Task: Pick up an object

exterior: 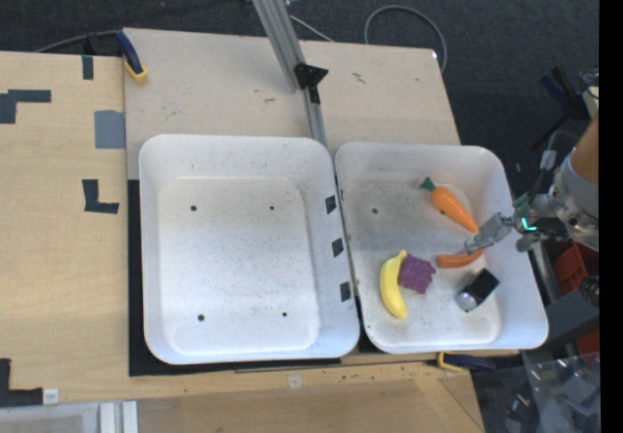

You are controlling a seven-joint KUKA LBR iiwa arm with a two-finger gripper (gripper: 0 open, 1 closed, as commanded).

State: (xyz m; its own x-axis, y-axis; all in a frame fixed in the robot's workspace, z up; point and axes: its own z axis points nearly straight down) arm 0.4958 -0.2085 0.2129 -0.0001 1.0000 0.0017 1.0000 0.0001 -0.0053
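The right bin (487, 168) holds several objects. An orange carrot with a green top (454, 206) lies near its right wall. A smaller orange piece (456, 261) lies just below it. A yellow banana (391, 286) and a purple lump (417, 273) sit side by side in the middle front, and a black block (477, 289) lies at the front right. My gripper (489, 233) reaches in over the bin's right wall, low between the carrot and the small orange piece, with its tip right at that piece. Nothing is visibly lifted.
The left bin (156, 227) adjoins the right one along a shared middle ridge (336, 236). A slanted metal bar (282, 27) crosses the bench behind the bins. The arm's wrist (574, 198) hangs over the right rim.
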